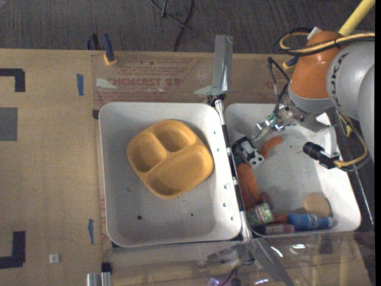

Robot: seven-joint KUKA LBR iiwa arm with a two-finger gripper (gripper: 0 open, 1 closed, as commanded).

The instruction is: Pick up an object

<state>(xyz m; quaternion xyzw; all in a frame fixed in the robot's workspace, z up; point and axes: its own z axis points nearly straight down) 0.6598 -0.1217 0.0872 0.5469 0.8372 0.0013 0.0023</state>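
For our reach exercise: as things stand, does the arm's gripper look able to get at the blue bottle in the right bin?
Probably yes. The blue bottle lies uncovered near the right bin's front wall, with open floor between it and the gripper.

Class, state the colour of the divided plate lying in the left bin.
The divided plate is yellow-orange, a single plain colour; the camera view shows it clearly.

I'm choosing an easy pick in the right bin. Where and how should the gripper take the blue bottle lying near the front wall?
I'd grip the blue bottle across its middle, coming straight down from above. It lies on its side along the right bin front wall, so fingers should close front-to-back across its narrow body. The green can crowds its left end; the tan disc sits close behind, so clearance there looks tight.
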